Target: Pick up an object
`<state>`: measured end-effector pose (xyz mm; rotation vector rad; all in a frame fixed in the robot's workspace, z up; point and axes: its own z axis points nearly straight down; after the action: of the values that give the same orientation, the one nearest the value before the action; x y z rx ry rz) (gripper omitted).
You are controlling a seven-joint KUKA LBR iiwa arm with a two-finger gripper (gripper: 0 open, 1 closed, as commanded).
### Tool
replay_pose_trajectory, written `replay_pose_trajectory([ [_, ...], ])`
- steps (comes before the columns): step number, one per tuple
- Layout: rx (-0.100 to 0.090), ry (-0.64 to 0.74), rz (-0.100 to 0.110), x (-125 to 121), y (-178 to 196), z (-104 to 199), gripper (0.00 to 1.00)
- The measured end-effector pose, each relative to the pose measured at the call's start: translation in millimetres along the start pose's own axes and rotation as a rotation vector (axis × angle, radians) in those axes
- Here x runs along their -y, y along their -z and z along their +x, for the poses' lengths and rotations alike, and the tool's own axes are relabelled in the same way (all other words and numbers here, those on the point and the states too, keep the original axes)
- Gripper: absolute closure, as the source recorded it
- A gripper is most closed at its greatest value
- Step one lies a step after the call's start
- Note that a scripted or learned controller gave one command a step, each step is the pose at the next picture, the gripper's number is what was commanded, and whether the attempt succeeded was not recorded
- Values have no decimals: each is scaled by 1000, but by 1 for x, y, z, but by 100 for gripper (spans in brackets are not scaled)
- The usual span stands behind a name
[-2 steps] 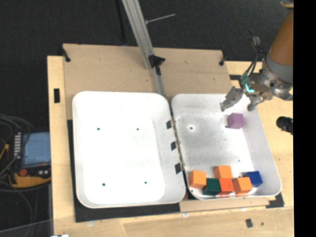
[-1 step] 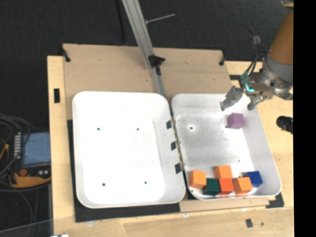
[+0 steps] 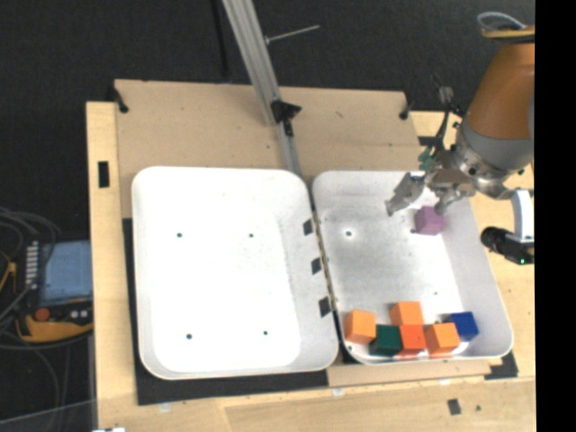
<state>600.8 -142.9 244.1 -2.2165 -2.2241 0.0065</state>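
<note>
My gripper (image 3: pixel 419 202) hangs over the far part of the right bin (image 3: pixel 378 259), reaching in from the right. A purple block (image 3: pixel 431 221) lies just below and right of the gripper tip, partly covered by it. I cannot tell whether the block is gripped or resting on the bin floor. Along the near wall of the same bin sits a cluster of blocks: an orange block (image 3: pixel 362 324), a green block (image 3: pixel 388 338), several more orange ones around (image 3: pixel 413 335), and a blue block (image 3: pixel 463 324).
The left bin (image 3: pixel 225 268) stands beside the right one, with black clips on the shared rim. A slanted metal rail (image 3: pixel 256 61) runs from the top down to the bins' far edge. Cables and a blue device (image 3: pixel 67 273) lie off the bench's left side.
</note>
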Motion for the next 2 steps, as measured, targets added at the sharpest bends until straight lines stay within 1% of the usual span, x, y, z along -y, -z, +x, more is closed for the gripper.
replay_pose_trajectory([
  [1,0,-6,1,10,-58,-2,0],
  [2,0,-8,1,13,-119,3,0],
])
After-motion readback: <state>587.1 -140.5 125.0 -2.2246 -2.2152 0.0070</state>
